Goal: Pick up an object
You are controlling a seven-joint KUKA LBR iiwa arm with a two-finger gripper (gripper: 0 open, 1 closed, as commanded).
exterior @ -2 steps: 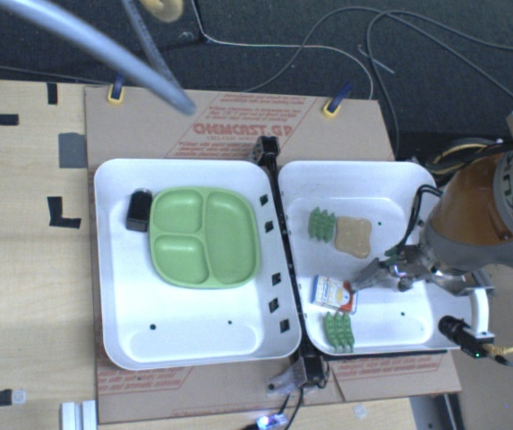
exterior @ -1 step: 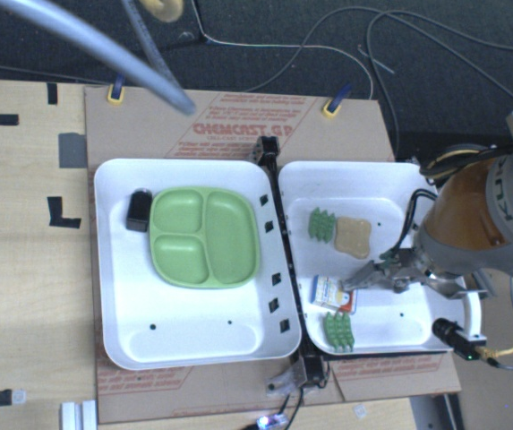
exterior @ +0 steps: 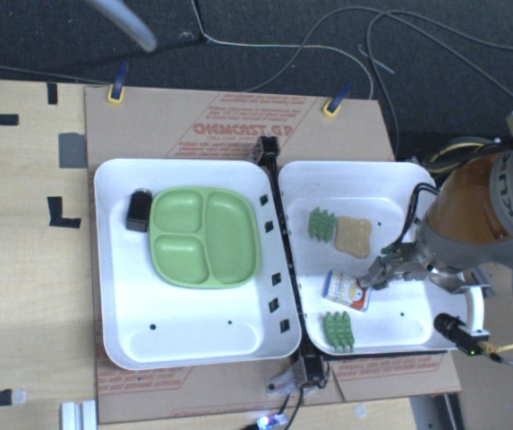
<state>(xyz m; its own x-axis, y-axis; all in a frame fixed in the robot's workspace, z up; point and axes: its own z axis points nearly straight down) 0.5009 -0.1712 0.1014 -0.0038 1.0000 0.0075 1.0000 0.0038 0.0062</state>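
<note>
A small white carton [exterior: 346, 290] with blue and red printing is lying flat in the right bin [exterior: 390, 179], just right of centre in the lower half of the frame, its long axis running from upper left to lower right and its red-trimmed end pointing toward the lower right. The gripper [exterior: 370, 277] is reaching in from the right of the frame and is sitting at the carton's upper right edge, seemingly touching it; how far the gripper is spread cannot be told from this angle, and nothing is visibly held. The grey arm [exterior: 471, 213] with its orange band is filling the right side of the bin. A green ridged block [exterior: 322, 225] and a tan sponge-like piece [exterior: 354, 236] are lying above the carton, and a second green ridged block [exterior: 337, 330] below it. In the left bin [exterior: 117, 267], a green divided plate [exterior: 206, 237] is resting beside a small black object [exterior: 139, 210].
</note>
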